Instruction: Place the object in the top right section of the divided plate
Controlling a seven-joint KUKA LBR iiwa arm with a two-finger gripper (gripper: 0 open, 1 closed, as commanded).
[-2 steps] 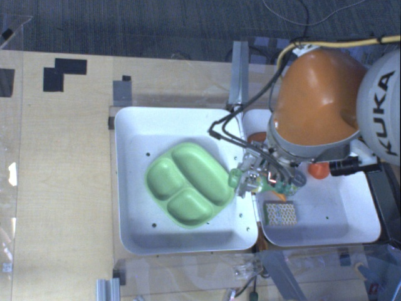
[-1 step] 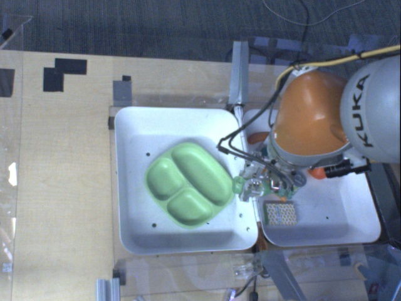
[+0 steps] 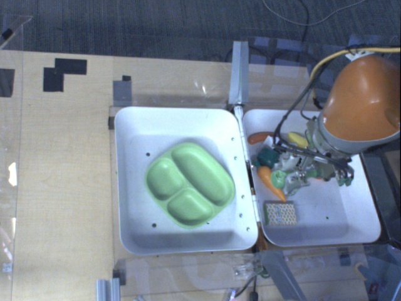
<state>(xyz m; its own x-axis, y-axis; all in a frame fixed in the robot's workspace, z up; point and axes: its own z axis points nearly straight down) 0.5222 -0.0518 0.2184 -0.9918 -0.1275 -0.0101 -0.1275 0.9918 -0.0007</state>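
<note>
Near front edge of right white bin (image 3: 357, 231): small speckled rectangular sponge pad (image 3: 280, 213), lying flat.

Mid bin, by left wall: orange plastic carrot with green top (image 3: 272, 179), the likely task object. Judged light, rigid, smooth and a bit slippery; best taken across the thick middle.

Gripper (image 3: 294, 175) low, just beside carrot; finger spread and any hold impossible to tell amid clutter.

Farther back: teal toy piece (image 3: 267, 157), yellow piece (image 3: 298, 139), red-orange sausage-shaped toy (image 3: 259, 138), all crowding the carrot.

Left white bin (image 3: 135, 231): green divided plastic plate (image 3: 190, 184) at centre, sections bare. Bin walls between.
</note>
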